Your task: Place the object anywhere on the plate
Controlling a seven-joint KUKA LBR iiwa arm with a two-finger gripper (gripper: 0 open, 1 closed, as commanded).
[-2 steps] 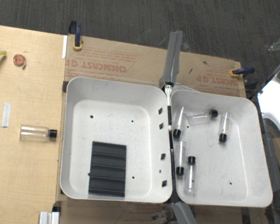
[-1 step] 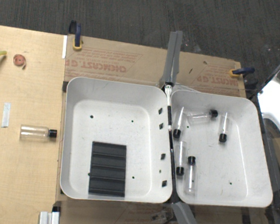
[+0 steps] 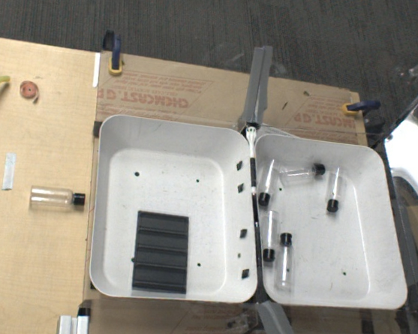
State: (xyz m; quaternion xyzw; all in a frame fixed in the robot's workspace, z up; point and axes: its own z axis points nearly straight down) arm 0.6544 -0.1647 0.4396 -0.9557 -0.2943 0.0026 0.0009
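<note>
My claw's state I cannot tell; clear black-capped plastic vials [image 3: 286, 256] lie loose, awaiting the ribbed black rectangular plate [image 3: 161, 252].

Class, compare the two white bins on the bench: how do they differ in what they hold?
The left bin holds one dark ribbed plate lying flat near its front; the right bin holds several clear vials with black caps. The left bin's contents are opaque and rectangular; the right bin's are see-through, slender and scattered at different angles. Both bins are shallow, white and side by side.
</note>
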